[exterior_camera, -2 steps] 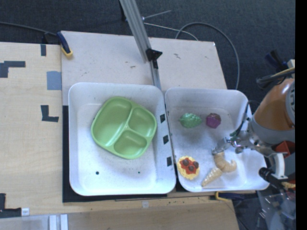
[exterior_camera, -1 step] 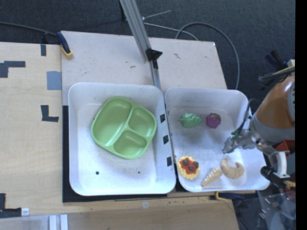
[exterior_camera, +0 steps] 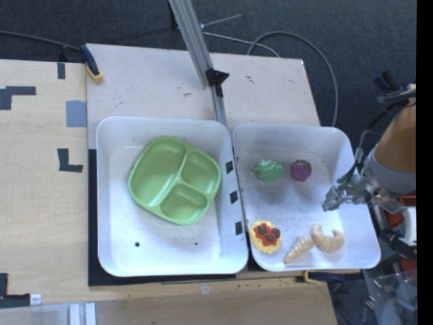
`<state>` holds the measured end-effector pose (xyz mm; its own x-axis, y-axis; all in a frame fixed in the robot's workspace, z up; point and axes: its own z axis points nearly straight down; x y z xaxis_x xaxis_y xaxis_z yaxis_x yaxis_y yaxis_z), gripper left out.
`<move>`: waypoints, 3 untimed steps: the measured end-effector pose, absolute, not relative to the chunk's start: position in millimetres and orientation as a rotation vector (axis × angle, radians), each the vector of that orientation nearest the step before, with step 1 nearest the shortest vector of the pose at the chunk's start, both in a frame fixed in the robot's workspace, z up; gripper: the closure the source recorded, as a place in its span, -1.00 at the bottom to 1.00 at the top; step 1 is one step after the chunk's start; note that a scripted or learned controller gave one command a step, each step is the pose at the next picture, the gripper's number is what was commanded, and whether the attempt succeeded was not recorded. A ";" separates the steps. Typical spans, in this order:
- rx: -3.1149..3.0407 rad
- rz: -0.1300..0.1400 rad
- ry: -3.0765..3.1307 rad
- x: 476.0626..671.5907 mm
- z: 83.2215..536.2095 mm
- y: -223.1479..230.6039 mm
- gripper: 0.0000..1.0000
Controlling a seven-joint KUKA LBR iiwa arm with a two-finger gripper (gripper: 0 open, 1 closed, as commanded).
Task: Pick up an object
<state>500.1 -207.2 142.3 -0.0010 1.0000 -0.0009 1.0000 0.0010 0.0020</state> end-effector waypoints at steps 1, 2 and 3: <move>2.216 0.003 2.222 498.6 194.0 -196.8 1.00; 2.216 0.002 2.221 499.7 239.6 -196.6 1.00; 2.214 0.002 2.231 503.8 241.9 -135.7 1.00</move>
